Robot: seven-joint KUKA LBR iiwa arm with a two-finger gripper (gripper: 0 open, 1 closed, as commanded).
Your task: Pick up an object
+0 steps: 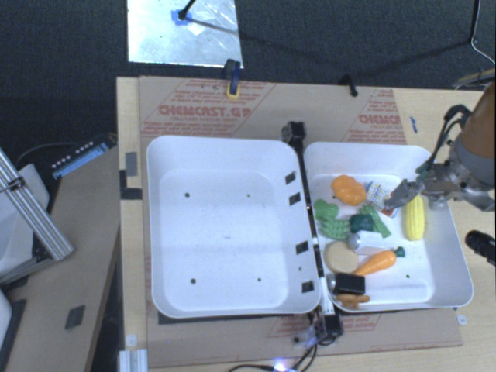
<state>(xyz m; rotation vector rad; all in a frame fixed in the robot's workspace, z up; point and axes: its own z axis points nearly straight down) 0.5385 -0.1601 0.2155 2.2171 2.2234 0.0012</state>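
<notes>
Two white bins sit side by side on the table. Toy foods cluster in the right bin: an orange piece, green items, a carrot and a yellow corn cob. Reaching in from the right, the claw hangs just beside the corn's upper end, apparently holding nothing; its state cannot be judged.

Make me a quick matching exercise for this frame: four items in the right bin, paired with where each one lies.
Things:
1. corn cob
2. carrot
3. orange fruit
4. black block

Places:
A. near the bin's front edge, by the divider
B. toward the back of the pile
C. right of the pile, just below the gripper
D. front of the pile, right of the tan disc

Pairs: 1-C, 2-D, 3-B, 4-A
</notes>
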